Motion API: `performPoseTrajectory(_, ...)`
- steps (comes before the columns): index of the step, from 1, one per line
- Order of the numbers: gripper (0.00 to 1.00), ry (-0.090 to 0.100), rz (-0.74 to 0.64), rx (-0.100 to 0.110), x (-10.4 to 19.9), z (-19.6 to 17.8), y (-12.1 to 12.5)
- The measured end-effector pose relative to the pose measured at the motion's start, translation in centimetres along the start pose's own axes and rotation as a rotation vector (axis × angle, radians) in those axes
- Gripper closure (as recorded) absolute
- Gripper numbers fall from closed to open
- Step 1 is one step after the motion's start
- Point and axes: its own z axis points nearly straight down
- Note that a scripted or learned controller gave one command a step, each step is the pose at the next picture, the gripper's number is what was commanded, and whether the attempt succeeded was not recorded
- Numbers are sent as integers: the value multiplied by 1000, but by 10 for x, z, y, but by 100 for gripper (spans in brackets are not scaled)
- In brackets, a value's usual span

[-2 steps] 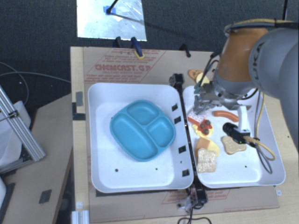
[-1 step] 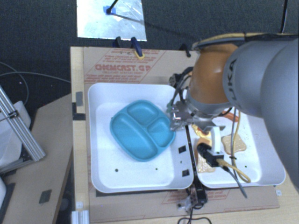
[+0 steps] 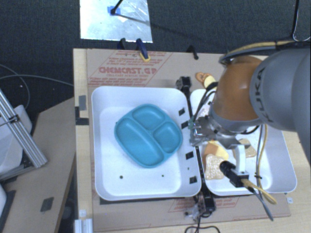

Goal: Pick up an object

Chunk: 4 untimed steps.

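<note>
Two shallow white bins side by side, a blue divided plate [image 3: 148, 135] lying in the left bin [image 3: 104, 178]. Just right of the plate, past the dividing walls and over the right bin [image 3: 284, 177]: the gripper [image 3: 204, 136], under the grey-and-orange arm [image 3: 243, 89]. Cannot tell whether spread or closed. Also right of the plate, level with its lower edge: a yellow piece [image 3: 217, 152] touching a speckled tan slab [image 3: 212, 168]. Farther right of the plate, a pale scrap [image 3: 249, 150].
</note>
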Motion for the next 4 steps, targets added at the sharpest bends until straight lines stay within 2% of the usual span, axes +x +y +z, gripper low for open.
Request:
performPoseTrajectory(1, 0, 1, -2, -3, 2, 0, 1)
performPoseTrajectory(2, 0, 3, -6, -23, 0, -169, -25)
performPoseTrajectory(3, 100, 1, -10, -10, 1, -172, -26)
performPoseTrajectory(4, 100, 2, -13, 1, 95, -116, -3)
